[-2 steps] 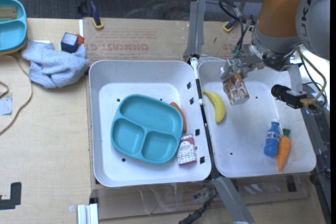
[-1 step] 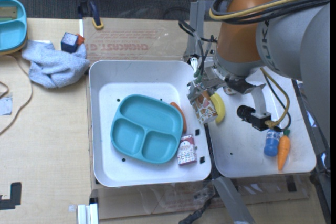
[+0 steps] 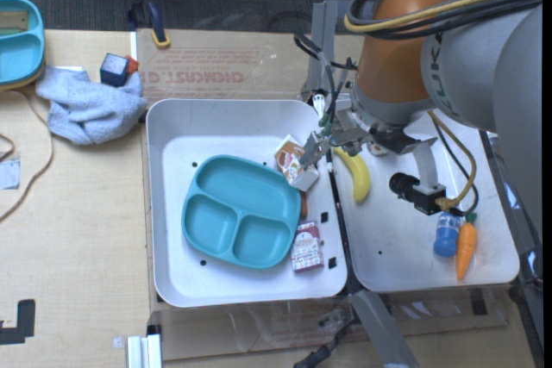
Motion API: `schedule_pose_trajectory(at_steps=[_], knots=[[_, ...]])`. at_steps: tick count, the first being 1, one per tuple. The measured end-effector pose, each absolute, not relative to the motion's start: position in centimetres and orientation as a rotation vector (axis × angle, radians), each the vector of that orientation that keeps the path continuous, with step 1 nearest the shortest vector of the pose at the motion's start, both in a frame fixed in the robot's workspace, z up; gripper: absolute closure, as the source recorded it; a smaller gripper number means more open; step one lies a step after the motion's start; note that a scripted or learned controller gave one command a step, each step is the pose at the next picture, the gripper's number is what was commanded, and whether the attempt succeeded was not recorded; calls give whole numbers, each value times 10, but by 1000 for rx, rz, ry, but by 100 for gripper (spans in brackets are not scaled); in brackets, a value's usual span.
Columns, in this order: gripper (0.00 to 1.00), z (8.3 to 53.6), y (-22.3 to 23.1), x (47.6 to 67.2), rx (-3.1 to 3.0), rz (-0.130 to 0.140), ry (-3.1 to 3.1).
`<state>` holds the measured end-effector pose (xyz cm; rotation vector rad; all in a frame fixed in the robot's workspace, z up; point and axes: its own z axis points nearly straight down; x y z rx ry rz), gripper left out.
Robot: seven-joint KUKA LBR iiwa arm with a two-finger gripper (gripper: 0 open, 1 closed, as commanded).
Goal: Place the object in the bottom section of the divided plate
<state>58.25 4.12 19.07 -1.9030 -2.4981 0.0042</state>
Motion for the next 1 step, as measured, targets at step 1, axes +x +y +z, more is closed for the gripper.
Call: schedule_pose_trajectory(at_steps=[1], knots=[[100,199,40,583,-1906,6,-2497]])
